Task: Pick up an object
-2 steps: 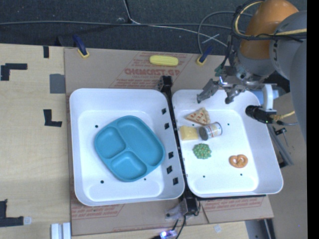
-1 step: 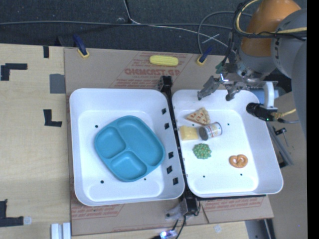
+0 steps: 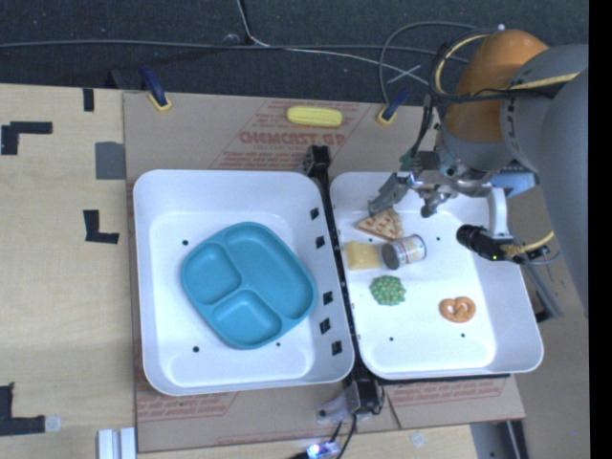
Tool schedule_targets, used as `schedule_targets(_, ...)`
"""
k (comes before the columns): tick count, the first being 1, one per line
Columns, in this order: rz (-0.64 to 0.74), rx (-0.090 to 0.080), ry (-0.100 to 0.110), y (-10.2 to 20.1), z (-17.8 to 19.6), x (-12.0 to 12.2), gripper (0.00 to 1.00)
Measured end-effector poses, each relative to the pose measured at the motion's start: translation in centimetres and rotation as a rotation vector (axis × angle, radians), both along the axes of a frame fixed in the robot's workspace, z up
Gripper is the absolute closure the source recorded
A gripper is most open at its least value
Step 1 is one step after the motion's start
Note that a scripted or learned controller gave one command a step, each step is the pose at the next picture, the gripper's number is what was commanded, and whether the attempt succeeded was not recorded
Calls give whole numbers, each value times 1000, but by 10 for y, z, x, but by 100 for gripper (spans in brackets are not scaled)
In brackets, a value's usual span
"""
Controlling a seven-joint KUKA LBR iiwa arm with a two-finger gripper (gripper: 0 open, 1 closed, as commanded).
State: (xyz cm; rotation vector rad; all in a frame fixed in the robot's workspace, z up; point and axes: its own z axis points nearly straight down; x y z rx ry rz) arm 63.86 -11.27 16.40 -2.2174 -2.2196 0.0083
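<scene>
Blue divided plate (image 3: 248, 284) lies in my left bin (image 3: 153, 208). Yellow piece (image 3: 314, 116) on cardboard (image 3: 220, 132) beyond.

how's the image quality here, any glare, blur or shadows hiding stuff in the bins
Camera view: lighting is even and soft, with no strong glare on the white bins. The whole frame is a little low in sharpness, so the small jar and pretzel lack fine detail. The gripper casts only a faint shadow; the blue tray reads clearly.

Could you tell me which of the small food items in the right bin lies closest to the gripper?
The pizza slice, the tan triangle at the top of the cluster, just below the gripper. The cheese block, broccoli and pretzel lie lower.
</scene>
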Motion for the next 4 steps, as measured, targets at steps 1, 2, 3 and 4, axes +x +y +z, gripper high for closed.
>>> schedule_targets(1,0,0,-1,-3,-45,-4,0)
schedule_targets(2,1,-1,-5,-2,-81,-4,0)
schedule_targets(3,2,-2,-7,-2,-69,-3,100)
schedule_targets(4,0,0,-9,-2,-16,-13,100)
